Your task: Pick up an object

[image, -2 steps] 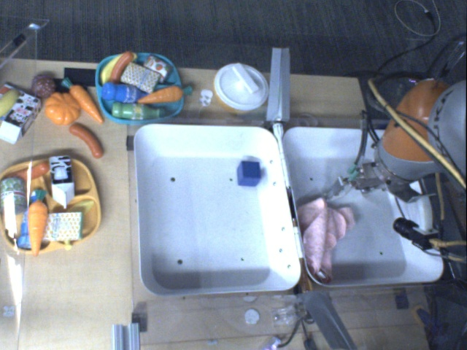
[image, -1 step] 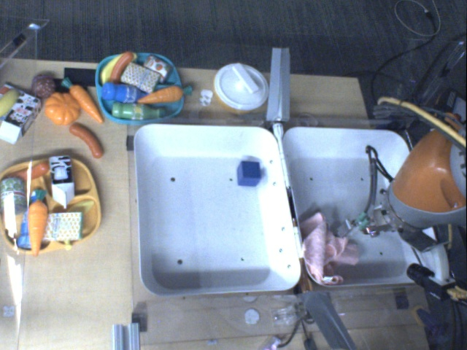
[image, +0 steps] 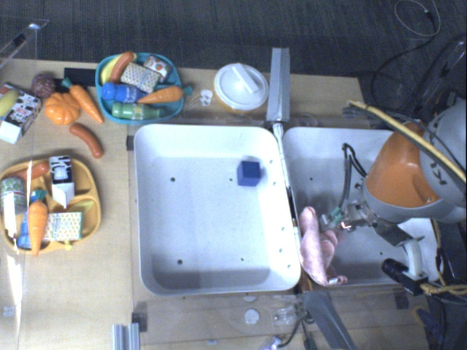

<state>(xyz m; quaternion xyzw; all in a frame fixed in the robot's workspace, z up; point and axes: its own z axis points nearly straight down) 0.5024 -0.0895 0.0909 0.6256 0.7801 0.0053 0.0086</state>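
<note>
The arm [image: 408,177] reaches in from 3 o'clock and bends down into the right bin [image: 365,141]. Its gripper [image: 341,221] sits low at that bin's left side, at about 8 o'clock within it, just beside a pink cloth [image: 317,248]. The cloth lies crumpled along the bin's left wall, running toward 6 o'clock, and its upper end looks to be touching or nearly touching the gripper's tip. Whether the jaws are open, closed or gripping the cloth cannot be told; the tip is small and blurred against the cloth.

In the left bin [image: 190,217] a blue cube [image: 249,172] rests alone, at about 2 o'clock from that bin's centre, well apart from the gripper.

Outside the bins, at 12 o'clock, stands a white lidded bowl [image: 240,86]. At 10 o'clock a blue basket [image: 139,87] holds toy food, and at 9 o'clock a yellow tray [image: 49,206] holds more. A toy pumpkin [image: 61,108] and sausage [image: 86,140] lie loose on the bench between them.
</note>
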